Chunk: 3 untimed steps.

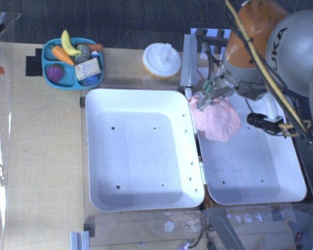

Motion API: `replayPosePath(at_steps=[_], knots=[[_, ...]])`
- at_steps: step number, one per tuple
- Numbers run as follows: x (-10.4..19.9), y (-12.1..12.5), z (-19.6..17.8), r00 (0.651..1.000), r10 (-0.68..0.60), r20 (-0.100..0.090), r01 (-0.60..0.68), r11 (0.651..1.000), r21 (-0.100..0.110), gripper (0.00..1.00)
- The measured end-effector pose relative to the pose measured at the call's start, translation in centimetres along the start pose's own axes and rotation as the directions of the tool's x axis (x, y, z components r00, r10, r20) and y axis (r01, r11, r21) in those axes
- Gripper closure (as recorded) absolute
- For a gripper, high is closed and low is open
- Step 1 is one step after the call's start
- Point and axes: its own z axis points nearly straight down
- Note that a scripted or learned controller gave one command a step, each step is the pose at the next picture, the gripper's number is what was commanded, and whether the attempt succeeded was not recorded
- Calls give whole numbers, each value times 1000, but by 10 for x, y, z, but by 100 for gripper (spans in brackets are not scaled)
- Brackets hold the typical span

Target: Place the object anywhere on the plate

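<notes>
Hanging over the right white bin [255, 176], near its upper left corner, the grey arm's gripper [207, 95] meets the top edge of a soft pink cloth-like lump [217, 120]; whether it is clamped on the lump, I cannot tell. Lump lies just below-right of the gripper. Blue compartment plate [73, 63] with toy food sits upper left, well apart, beyond the left white bin [138, 150].
</notes>
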Motion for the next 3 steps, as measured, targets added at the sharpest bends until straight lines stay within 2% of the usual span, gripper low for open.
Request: replayPosePath(at_steps=[1, 2, 3], knots=[[48, -21, 6, 921, -390, 0, 390, 921, -1, 100], [93, -41, 10, 695, -719, 0, 719, 695, -2, 100], [141, -55, 0, 410, -912, 0, 912, 410, -3, 100]])
